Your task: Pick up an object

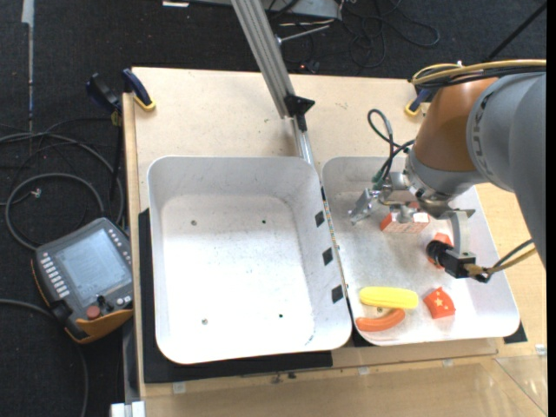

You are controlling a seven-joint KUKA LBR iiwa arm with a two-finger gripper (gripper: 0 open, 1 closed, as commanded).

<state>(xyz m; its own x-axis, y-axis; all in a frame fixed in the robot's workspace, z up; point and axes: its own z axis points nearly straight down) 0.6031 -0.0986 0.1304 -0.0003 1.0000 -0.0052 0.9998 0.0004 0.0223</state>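
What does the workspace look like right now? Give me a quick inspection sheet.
Surface: wooden bench bearing a left bin and a right bin.
Job's things: in the right bin, a yellow banana-shaped toy on an orange curved piece, a red block, and a red-and-white item under the wrist.
Clutter: nothing seen.
Grippers: gripper low over the right bin; jaws unclear.
Cables: black cables on the floor.
Surroundings: teach pendant, clamps at the bench corner.
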